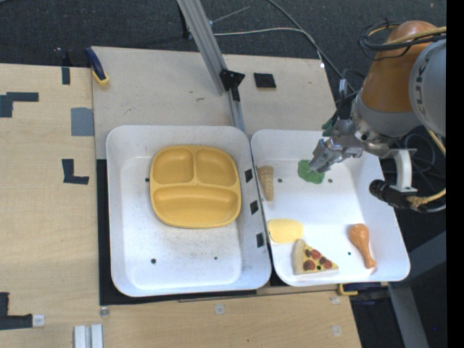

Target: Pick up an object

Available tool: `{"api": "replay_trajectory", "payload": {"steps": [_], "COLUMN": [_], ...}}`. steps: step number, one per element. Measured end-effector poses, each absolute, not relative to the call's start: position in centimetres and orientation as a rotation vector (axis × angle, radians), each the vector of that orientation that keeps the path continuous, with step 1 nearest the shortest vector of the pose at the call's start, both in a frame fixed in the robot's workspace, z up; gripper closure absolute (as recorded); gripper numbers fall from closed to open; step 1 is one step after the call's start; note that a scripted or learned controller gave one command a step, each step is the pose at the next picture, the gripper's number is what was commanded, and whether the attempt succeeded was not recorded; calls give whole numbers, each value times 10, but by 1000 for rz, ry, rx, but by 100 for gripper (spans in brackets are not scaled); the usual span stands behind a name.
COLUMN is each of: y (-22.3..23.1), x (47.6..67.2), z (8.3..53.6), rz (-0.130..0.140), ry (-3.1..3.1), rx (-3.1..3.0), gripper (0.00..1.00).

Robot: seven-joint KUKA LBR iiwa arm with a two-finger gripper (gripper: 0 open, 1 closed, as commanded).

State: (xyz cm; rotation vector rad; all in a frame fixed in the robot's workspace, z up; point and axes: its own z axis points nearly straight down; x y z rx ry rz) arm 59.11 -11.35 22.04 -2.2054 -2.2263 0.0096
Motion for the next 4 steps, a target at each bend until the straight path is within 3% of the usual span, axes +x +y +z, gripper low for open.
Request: {"api": "replay_trajectory", "payload": {"steps": [1,4], "y": [-53,101], "x": [576,535], "z": [208,229], "rz": [10,10], "ry": [-2228,-2232], "rx": [-2204,-2203], "gripper": [100,100]}}
